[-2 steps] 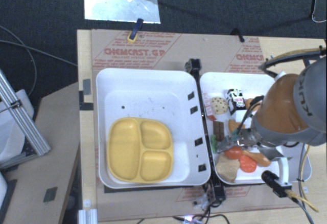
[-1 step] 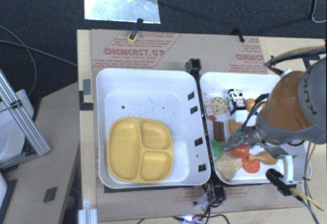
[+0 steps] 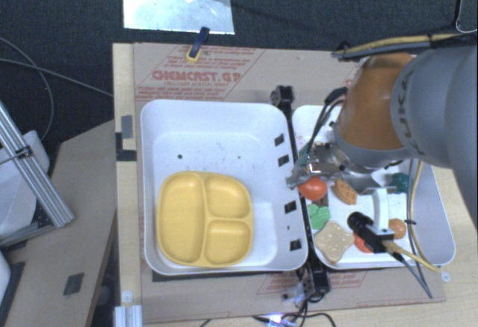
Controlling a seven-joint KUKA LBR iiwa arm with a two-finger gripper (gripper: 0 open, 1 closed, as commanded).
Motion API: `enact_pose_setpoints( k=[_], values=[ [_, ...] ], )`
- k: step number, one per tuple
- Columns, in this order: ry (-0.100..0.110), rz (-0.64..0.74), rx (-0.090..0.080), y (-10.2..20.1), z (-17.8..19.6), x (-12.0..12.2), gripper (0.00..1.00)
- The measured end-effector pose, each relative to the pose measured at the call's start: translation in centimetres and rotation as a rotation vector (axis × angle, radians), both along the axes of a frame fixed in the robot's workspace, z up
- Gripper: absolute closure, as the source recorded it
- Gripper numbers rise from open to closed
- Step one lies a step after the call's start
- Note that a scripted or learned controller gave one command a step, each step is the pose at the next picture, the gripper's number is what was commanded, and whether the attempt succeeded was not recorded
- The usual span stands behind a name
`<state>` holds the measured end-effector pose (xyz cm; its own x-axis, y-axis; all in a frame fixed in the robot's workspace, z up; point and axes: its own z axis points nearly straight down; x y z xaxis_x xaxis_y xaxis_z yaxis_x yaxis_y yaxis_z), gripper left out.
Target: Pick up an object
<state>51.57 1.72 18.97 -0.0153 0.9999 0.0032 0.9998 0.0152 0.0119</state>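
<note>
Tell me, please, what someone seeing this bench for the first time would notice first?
Probably the grey arm with its orange band, which looms over the right bin and hides much of it. Next comes the yellow divided tray, lying alone in the left bin toward its near side. Below the arm, small toy foods crowd the right bin, among them a red tomato and a slice of bread.

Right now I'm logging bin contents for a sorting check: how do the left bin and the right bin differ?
The left bin holds one yellow divided tray; the right bin holds several small toy foods, among them a red tomato and a toast slice. The left bin shows fully; the arm covers much of the right bin. Both are shallow and white.
</note>
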Motion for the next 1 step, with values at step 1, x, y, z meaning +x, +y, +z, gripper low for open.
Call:
enact_pose_setpoints(
  k=[1],
  values=[
    [0.004, -0.007, -0.002, 2.97, 3.24, 4.07, 1.00]
  ],
)
